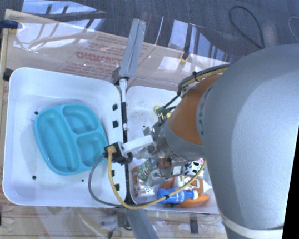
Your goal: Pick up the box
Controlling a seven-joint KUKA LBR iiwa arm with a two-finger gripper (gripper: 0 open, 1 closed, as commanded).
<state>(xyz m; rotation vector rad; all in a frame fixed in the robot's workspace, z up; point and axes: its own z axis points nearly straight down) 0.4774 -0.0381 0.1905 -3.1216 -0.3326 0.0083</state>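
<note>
My end effector (159,165) is down in the right bin (141,101), right over the box (144,178); finger state I can't tell.

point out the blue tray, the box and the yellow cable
blue tray (70,137): camera view, on its middle divider, in the left bin.
box (144,178): camera view, on its printed top face, in the right bin.
yellow cable (111,178): camera view, on the loop hanging over the bins' shared wall.

I am seeing the arm (249,132) reaching down into the right bin (141,101), its end effector (160,165) hanging over a clutter of small items (177,191) there. A blue divided tray (70,137) is lying in the left bin (19,123).
</note>
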